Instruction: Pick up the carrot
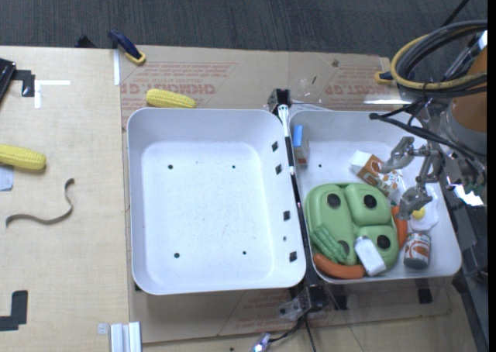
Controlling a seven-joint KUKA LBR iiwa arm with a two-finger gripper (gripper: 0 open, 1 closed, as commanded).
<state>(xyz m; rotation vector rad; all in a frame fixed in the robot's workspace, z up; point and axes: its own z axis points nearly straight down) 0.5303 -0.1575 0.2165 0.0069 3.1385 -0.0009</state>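
Over in the right-hand shallow white bin (449, 269), plenty of clutter. Long orange tapered carrot (339, 268) lying flat along the near wall, at the bin's near-left corner, tucked against the near edge of the lumpy green plastic moulding (356, 215). Touching or almost touching the small white bottle (370, 256) at its right end. Second thin orange sliver (401, 228) further right, too slim to name with any confidence.

Grey metal two-finger gripper (415, 170) hanging over the far-right part of that same bin, above the brown-and-white packet (374, 173) and a small yellow-and-white piece (419, 205). Well apart from the carrot. Nothing seen gripped. Spread or pressed together? Cannot tell from this angle, with cables and metalwork overlapping.

So, judging by that: approach not yet made. Needs a travel left and towards the near side, then a straight descent. Best to line the claw across the carrot's narrow width, not along its length. Aim for the carrot's left half, clear of the bottle and of the small printed can (416, 250). Watch the near wall and the green moulding, with little room either side. Go low enough to close around the body, not skim its top.
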